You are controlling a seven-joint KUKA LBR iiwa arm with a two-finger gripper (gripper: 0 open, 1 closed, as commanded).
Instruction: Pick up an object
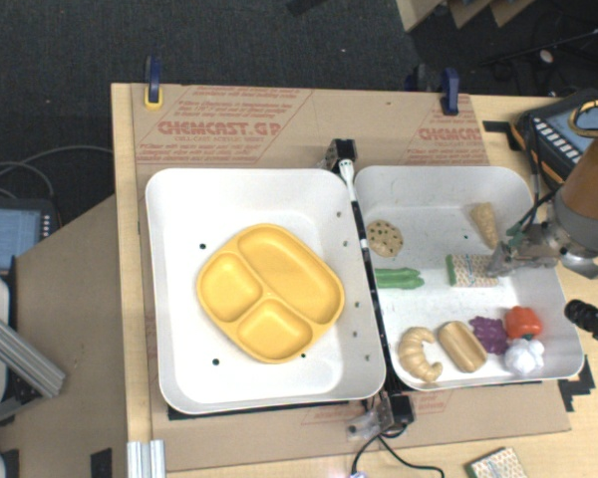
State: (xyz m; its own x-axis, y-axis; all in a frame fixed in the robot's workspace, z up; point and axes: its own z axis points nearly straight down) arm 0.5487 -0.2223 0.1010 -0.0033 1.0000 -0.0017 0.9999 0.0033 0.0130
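Hidden: the grey arm with orange band (pixel 586 202) is cut off at the right edge; small patterned item (pixel 468 270) beneath the gripper is too blurred to identify
Gripper (pixel 502 259): low over the right shallow white bin (pixel 429 182), at the patterned item's right end; whether it is released or clenched cannot be told, and no object is visibly grasped
Bins: two, side by side; left shallow white bin (pixel 169 297)
Left bin contents: one yellow three-compartment plastic tray (pixel 269 292)
Right bin contents, one each: round speckled cookie (pixel 384 236), tan bread stick (pixel 485 223), green bean pod (pixel 397 279), croissant (pixel 420 353), hot-dog bun (pixel 460 346), purple grape bunch (pixel 490 332), red tomato (pixel 522 322), white lumpy piece (pixel 523 358)
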